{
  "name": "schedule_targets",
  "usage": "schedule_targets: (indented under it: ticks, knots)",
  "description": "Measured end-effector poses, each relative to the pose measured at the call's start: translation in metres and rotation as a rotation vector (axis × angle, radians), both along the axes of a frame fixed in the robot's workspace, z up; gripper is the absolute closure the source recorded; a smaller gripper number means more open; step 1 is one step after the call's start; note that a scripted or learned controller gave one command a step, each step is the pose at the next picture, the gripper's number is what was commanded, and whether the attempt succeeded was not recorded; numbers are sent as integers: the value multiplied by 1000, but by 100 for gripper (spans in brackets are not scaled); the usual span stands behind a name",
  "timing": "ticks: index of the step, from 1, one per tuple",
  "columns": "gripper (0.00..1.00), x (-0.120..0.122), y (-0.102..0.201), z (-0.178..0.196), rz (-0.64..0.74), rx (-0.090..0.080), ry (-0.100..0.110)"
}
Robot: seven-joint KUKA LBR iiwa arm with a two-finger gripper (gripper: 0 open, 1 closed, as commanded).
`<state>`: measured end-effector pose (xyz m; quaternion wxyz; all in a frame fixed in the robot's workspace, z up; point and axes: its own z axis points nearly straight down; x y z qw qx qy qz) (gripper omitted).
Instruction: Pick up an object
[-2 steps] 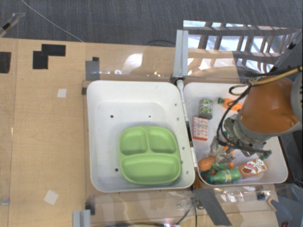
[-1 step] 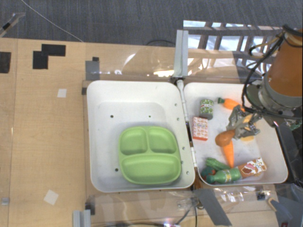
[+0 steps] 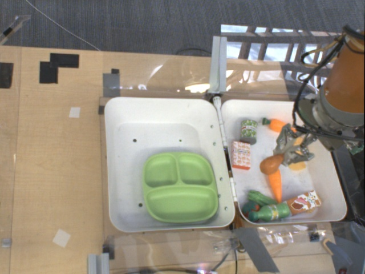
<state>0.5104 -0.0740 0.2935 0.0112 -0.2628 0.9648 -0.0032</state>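
Here the gripper (image 3: 289, 147) hovers over an orange carrot (image 3: 275, 184) (right bin (image 3: 336, 210)).

The grey arm enters from the right, its orange band (image 3: 348, 76) high near the upper right corner, wrist angled downward and to the left. Dark cables loop along the wrist. The pincer (image 3: 289, 147) hangs low, its metal tip pointing down and leftward.

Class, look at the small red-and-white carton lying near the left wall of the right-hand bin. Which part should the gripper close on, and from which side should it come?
Come straight down from above and close across the narrow width of the red-and-white carton. It lies flat, long axis running up-down in the view, with free space on its right; the bin wall crowds its left, so the fit there may be tight.
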Motion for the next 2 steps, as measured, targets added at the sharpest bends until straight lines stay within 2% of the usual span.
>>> schedule_targets:
  ticks: [1,2]
  knots:
    - [100,3,1,13,0,0,-11]
    - [100,48,12,5,-35,2,14]
